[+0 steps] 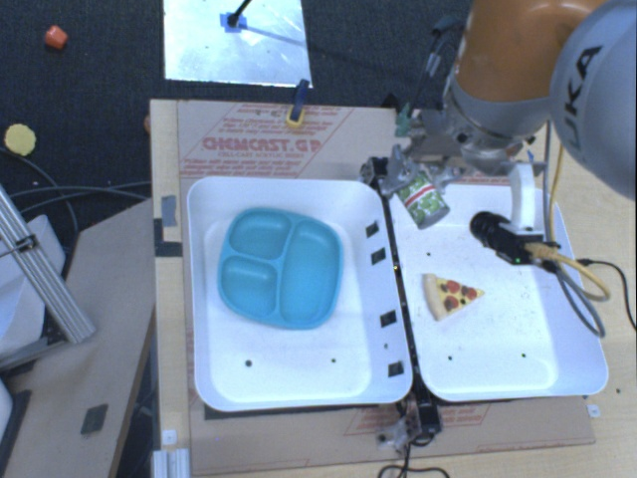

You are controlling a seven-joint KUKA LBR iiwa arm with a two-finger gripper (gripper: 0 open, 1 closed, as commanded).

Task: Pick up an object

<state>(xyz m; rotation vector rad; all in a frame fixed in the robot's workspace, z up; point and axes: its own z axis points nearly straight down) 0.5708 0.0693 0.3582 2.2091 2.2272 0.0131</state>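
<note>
While a pizza slice (451,295) is lying untouched at the frame's lower right, a small can (422,199) is being clamped by the tool (413,182) and carried tilted above the right bin (572,366), seemingly mid-lift.

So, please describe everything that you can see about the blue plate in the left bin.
The blue plate is a light blue divided tray that looks like plastic, with rounded corners and three compartments: one long, two smaller. It lies flat and right side up on the floor of the left bin, in its upper middle part, turned a little askew. Nothing lies in it, and only the bin touches it. The gripper is over the right bin.
</note>
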